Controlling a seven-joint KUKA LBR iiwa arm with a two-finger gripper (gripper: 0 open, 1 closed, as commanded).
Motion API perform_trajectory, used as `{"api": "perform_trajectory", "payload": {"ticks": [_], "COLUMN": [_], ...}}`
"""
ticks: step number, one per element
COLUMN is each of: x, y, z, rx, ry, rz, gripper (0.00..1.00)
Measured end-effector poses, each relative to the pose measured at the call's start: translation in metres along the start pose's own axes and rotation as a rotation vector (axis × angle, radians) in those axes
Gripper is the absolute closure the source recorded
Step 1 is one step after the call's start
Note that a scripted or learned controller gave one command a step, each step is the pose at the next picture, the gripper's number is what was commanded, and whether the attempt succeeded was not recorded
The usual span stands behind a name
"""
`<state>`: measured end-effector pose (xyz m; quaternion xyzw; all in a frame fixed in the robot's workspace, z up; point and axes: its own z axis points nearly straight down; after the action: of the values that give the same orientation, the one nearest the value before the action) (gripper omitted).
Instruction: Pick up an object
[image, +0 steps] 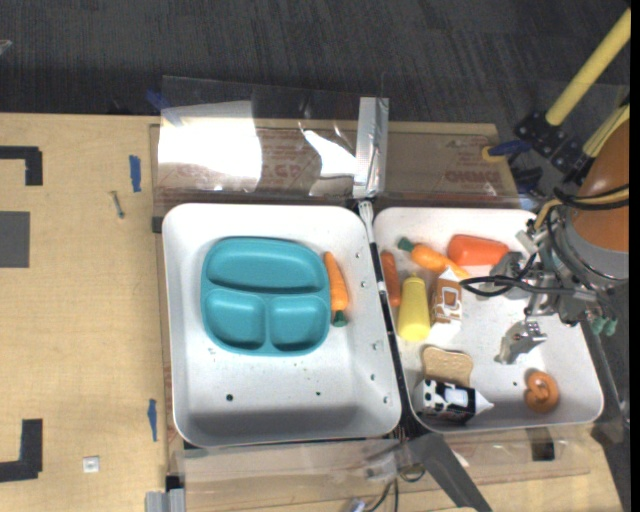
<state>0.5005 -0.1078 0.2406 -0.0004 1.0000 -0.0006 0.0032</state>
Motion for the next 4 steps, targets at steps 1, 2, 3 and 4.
{"api": "perform_trajectory", "payload": {"ticks": [1,2,3,4], "x": [-0.076,-0.086,-0.090,-0.099], "y": [0.014,-0.012,-0.011,0.051], "z": [0.116,0.151,0.137,-0.004], "rx": [-0.003,-0.002,0.001,-0.002], "ry": [0.004,-0.004,-0.016,-0.005], "rz": [-0.202,-0.030,-0.033,0.273], "gripper": [0.00,0.00,1.00,1.00]}}
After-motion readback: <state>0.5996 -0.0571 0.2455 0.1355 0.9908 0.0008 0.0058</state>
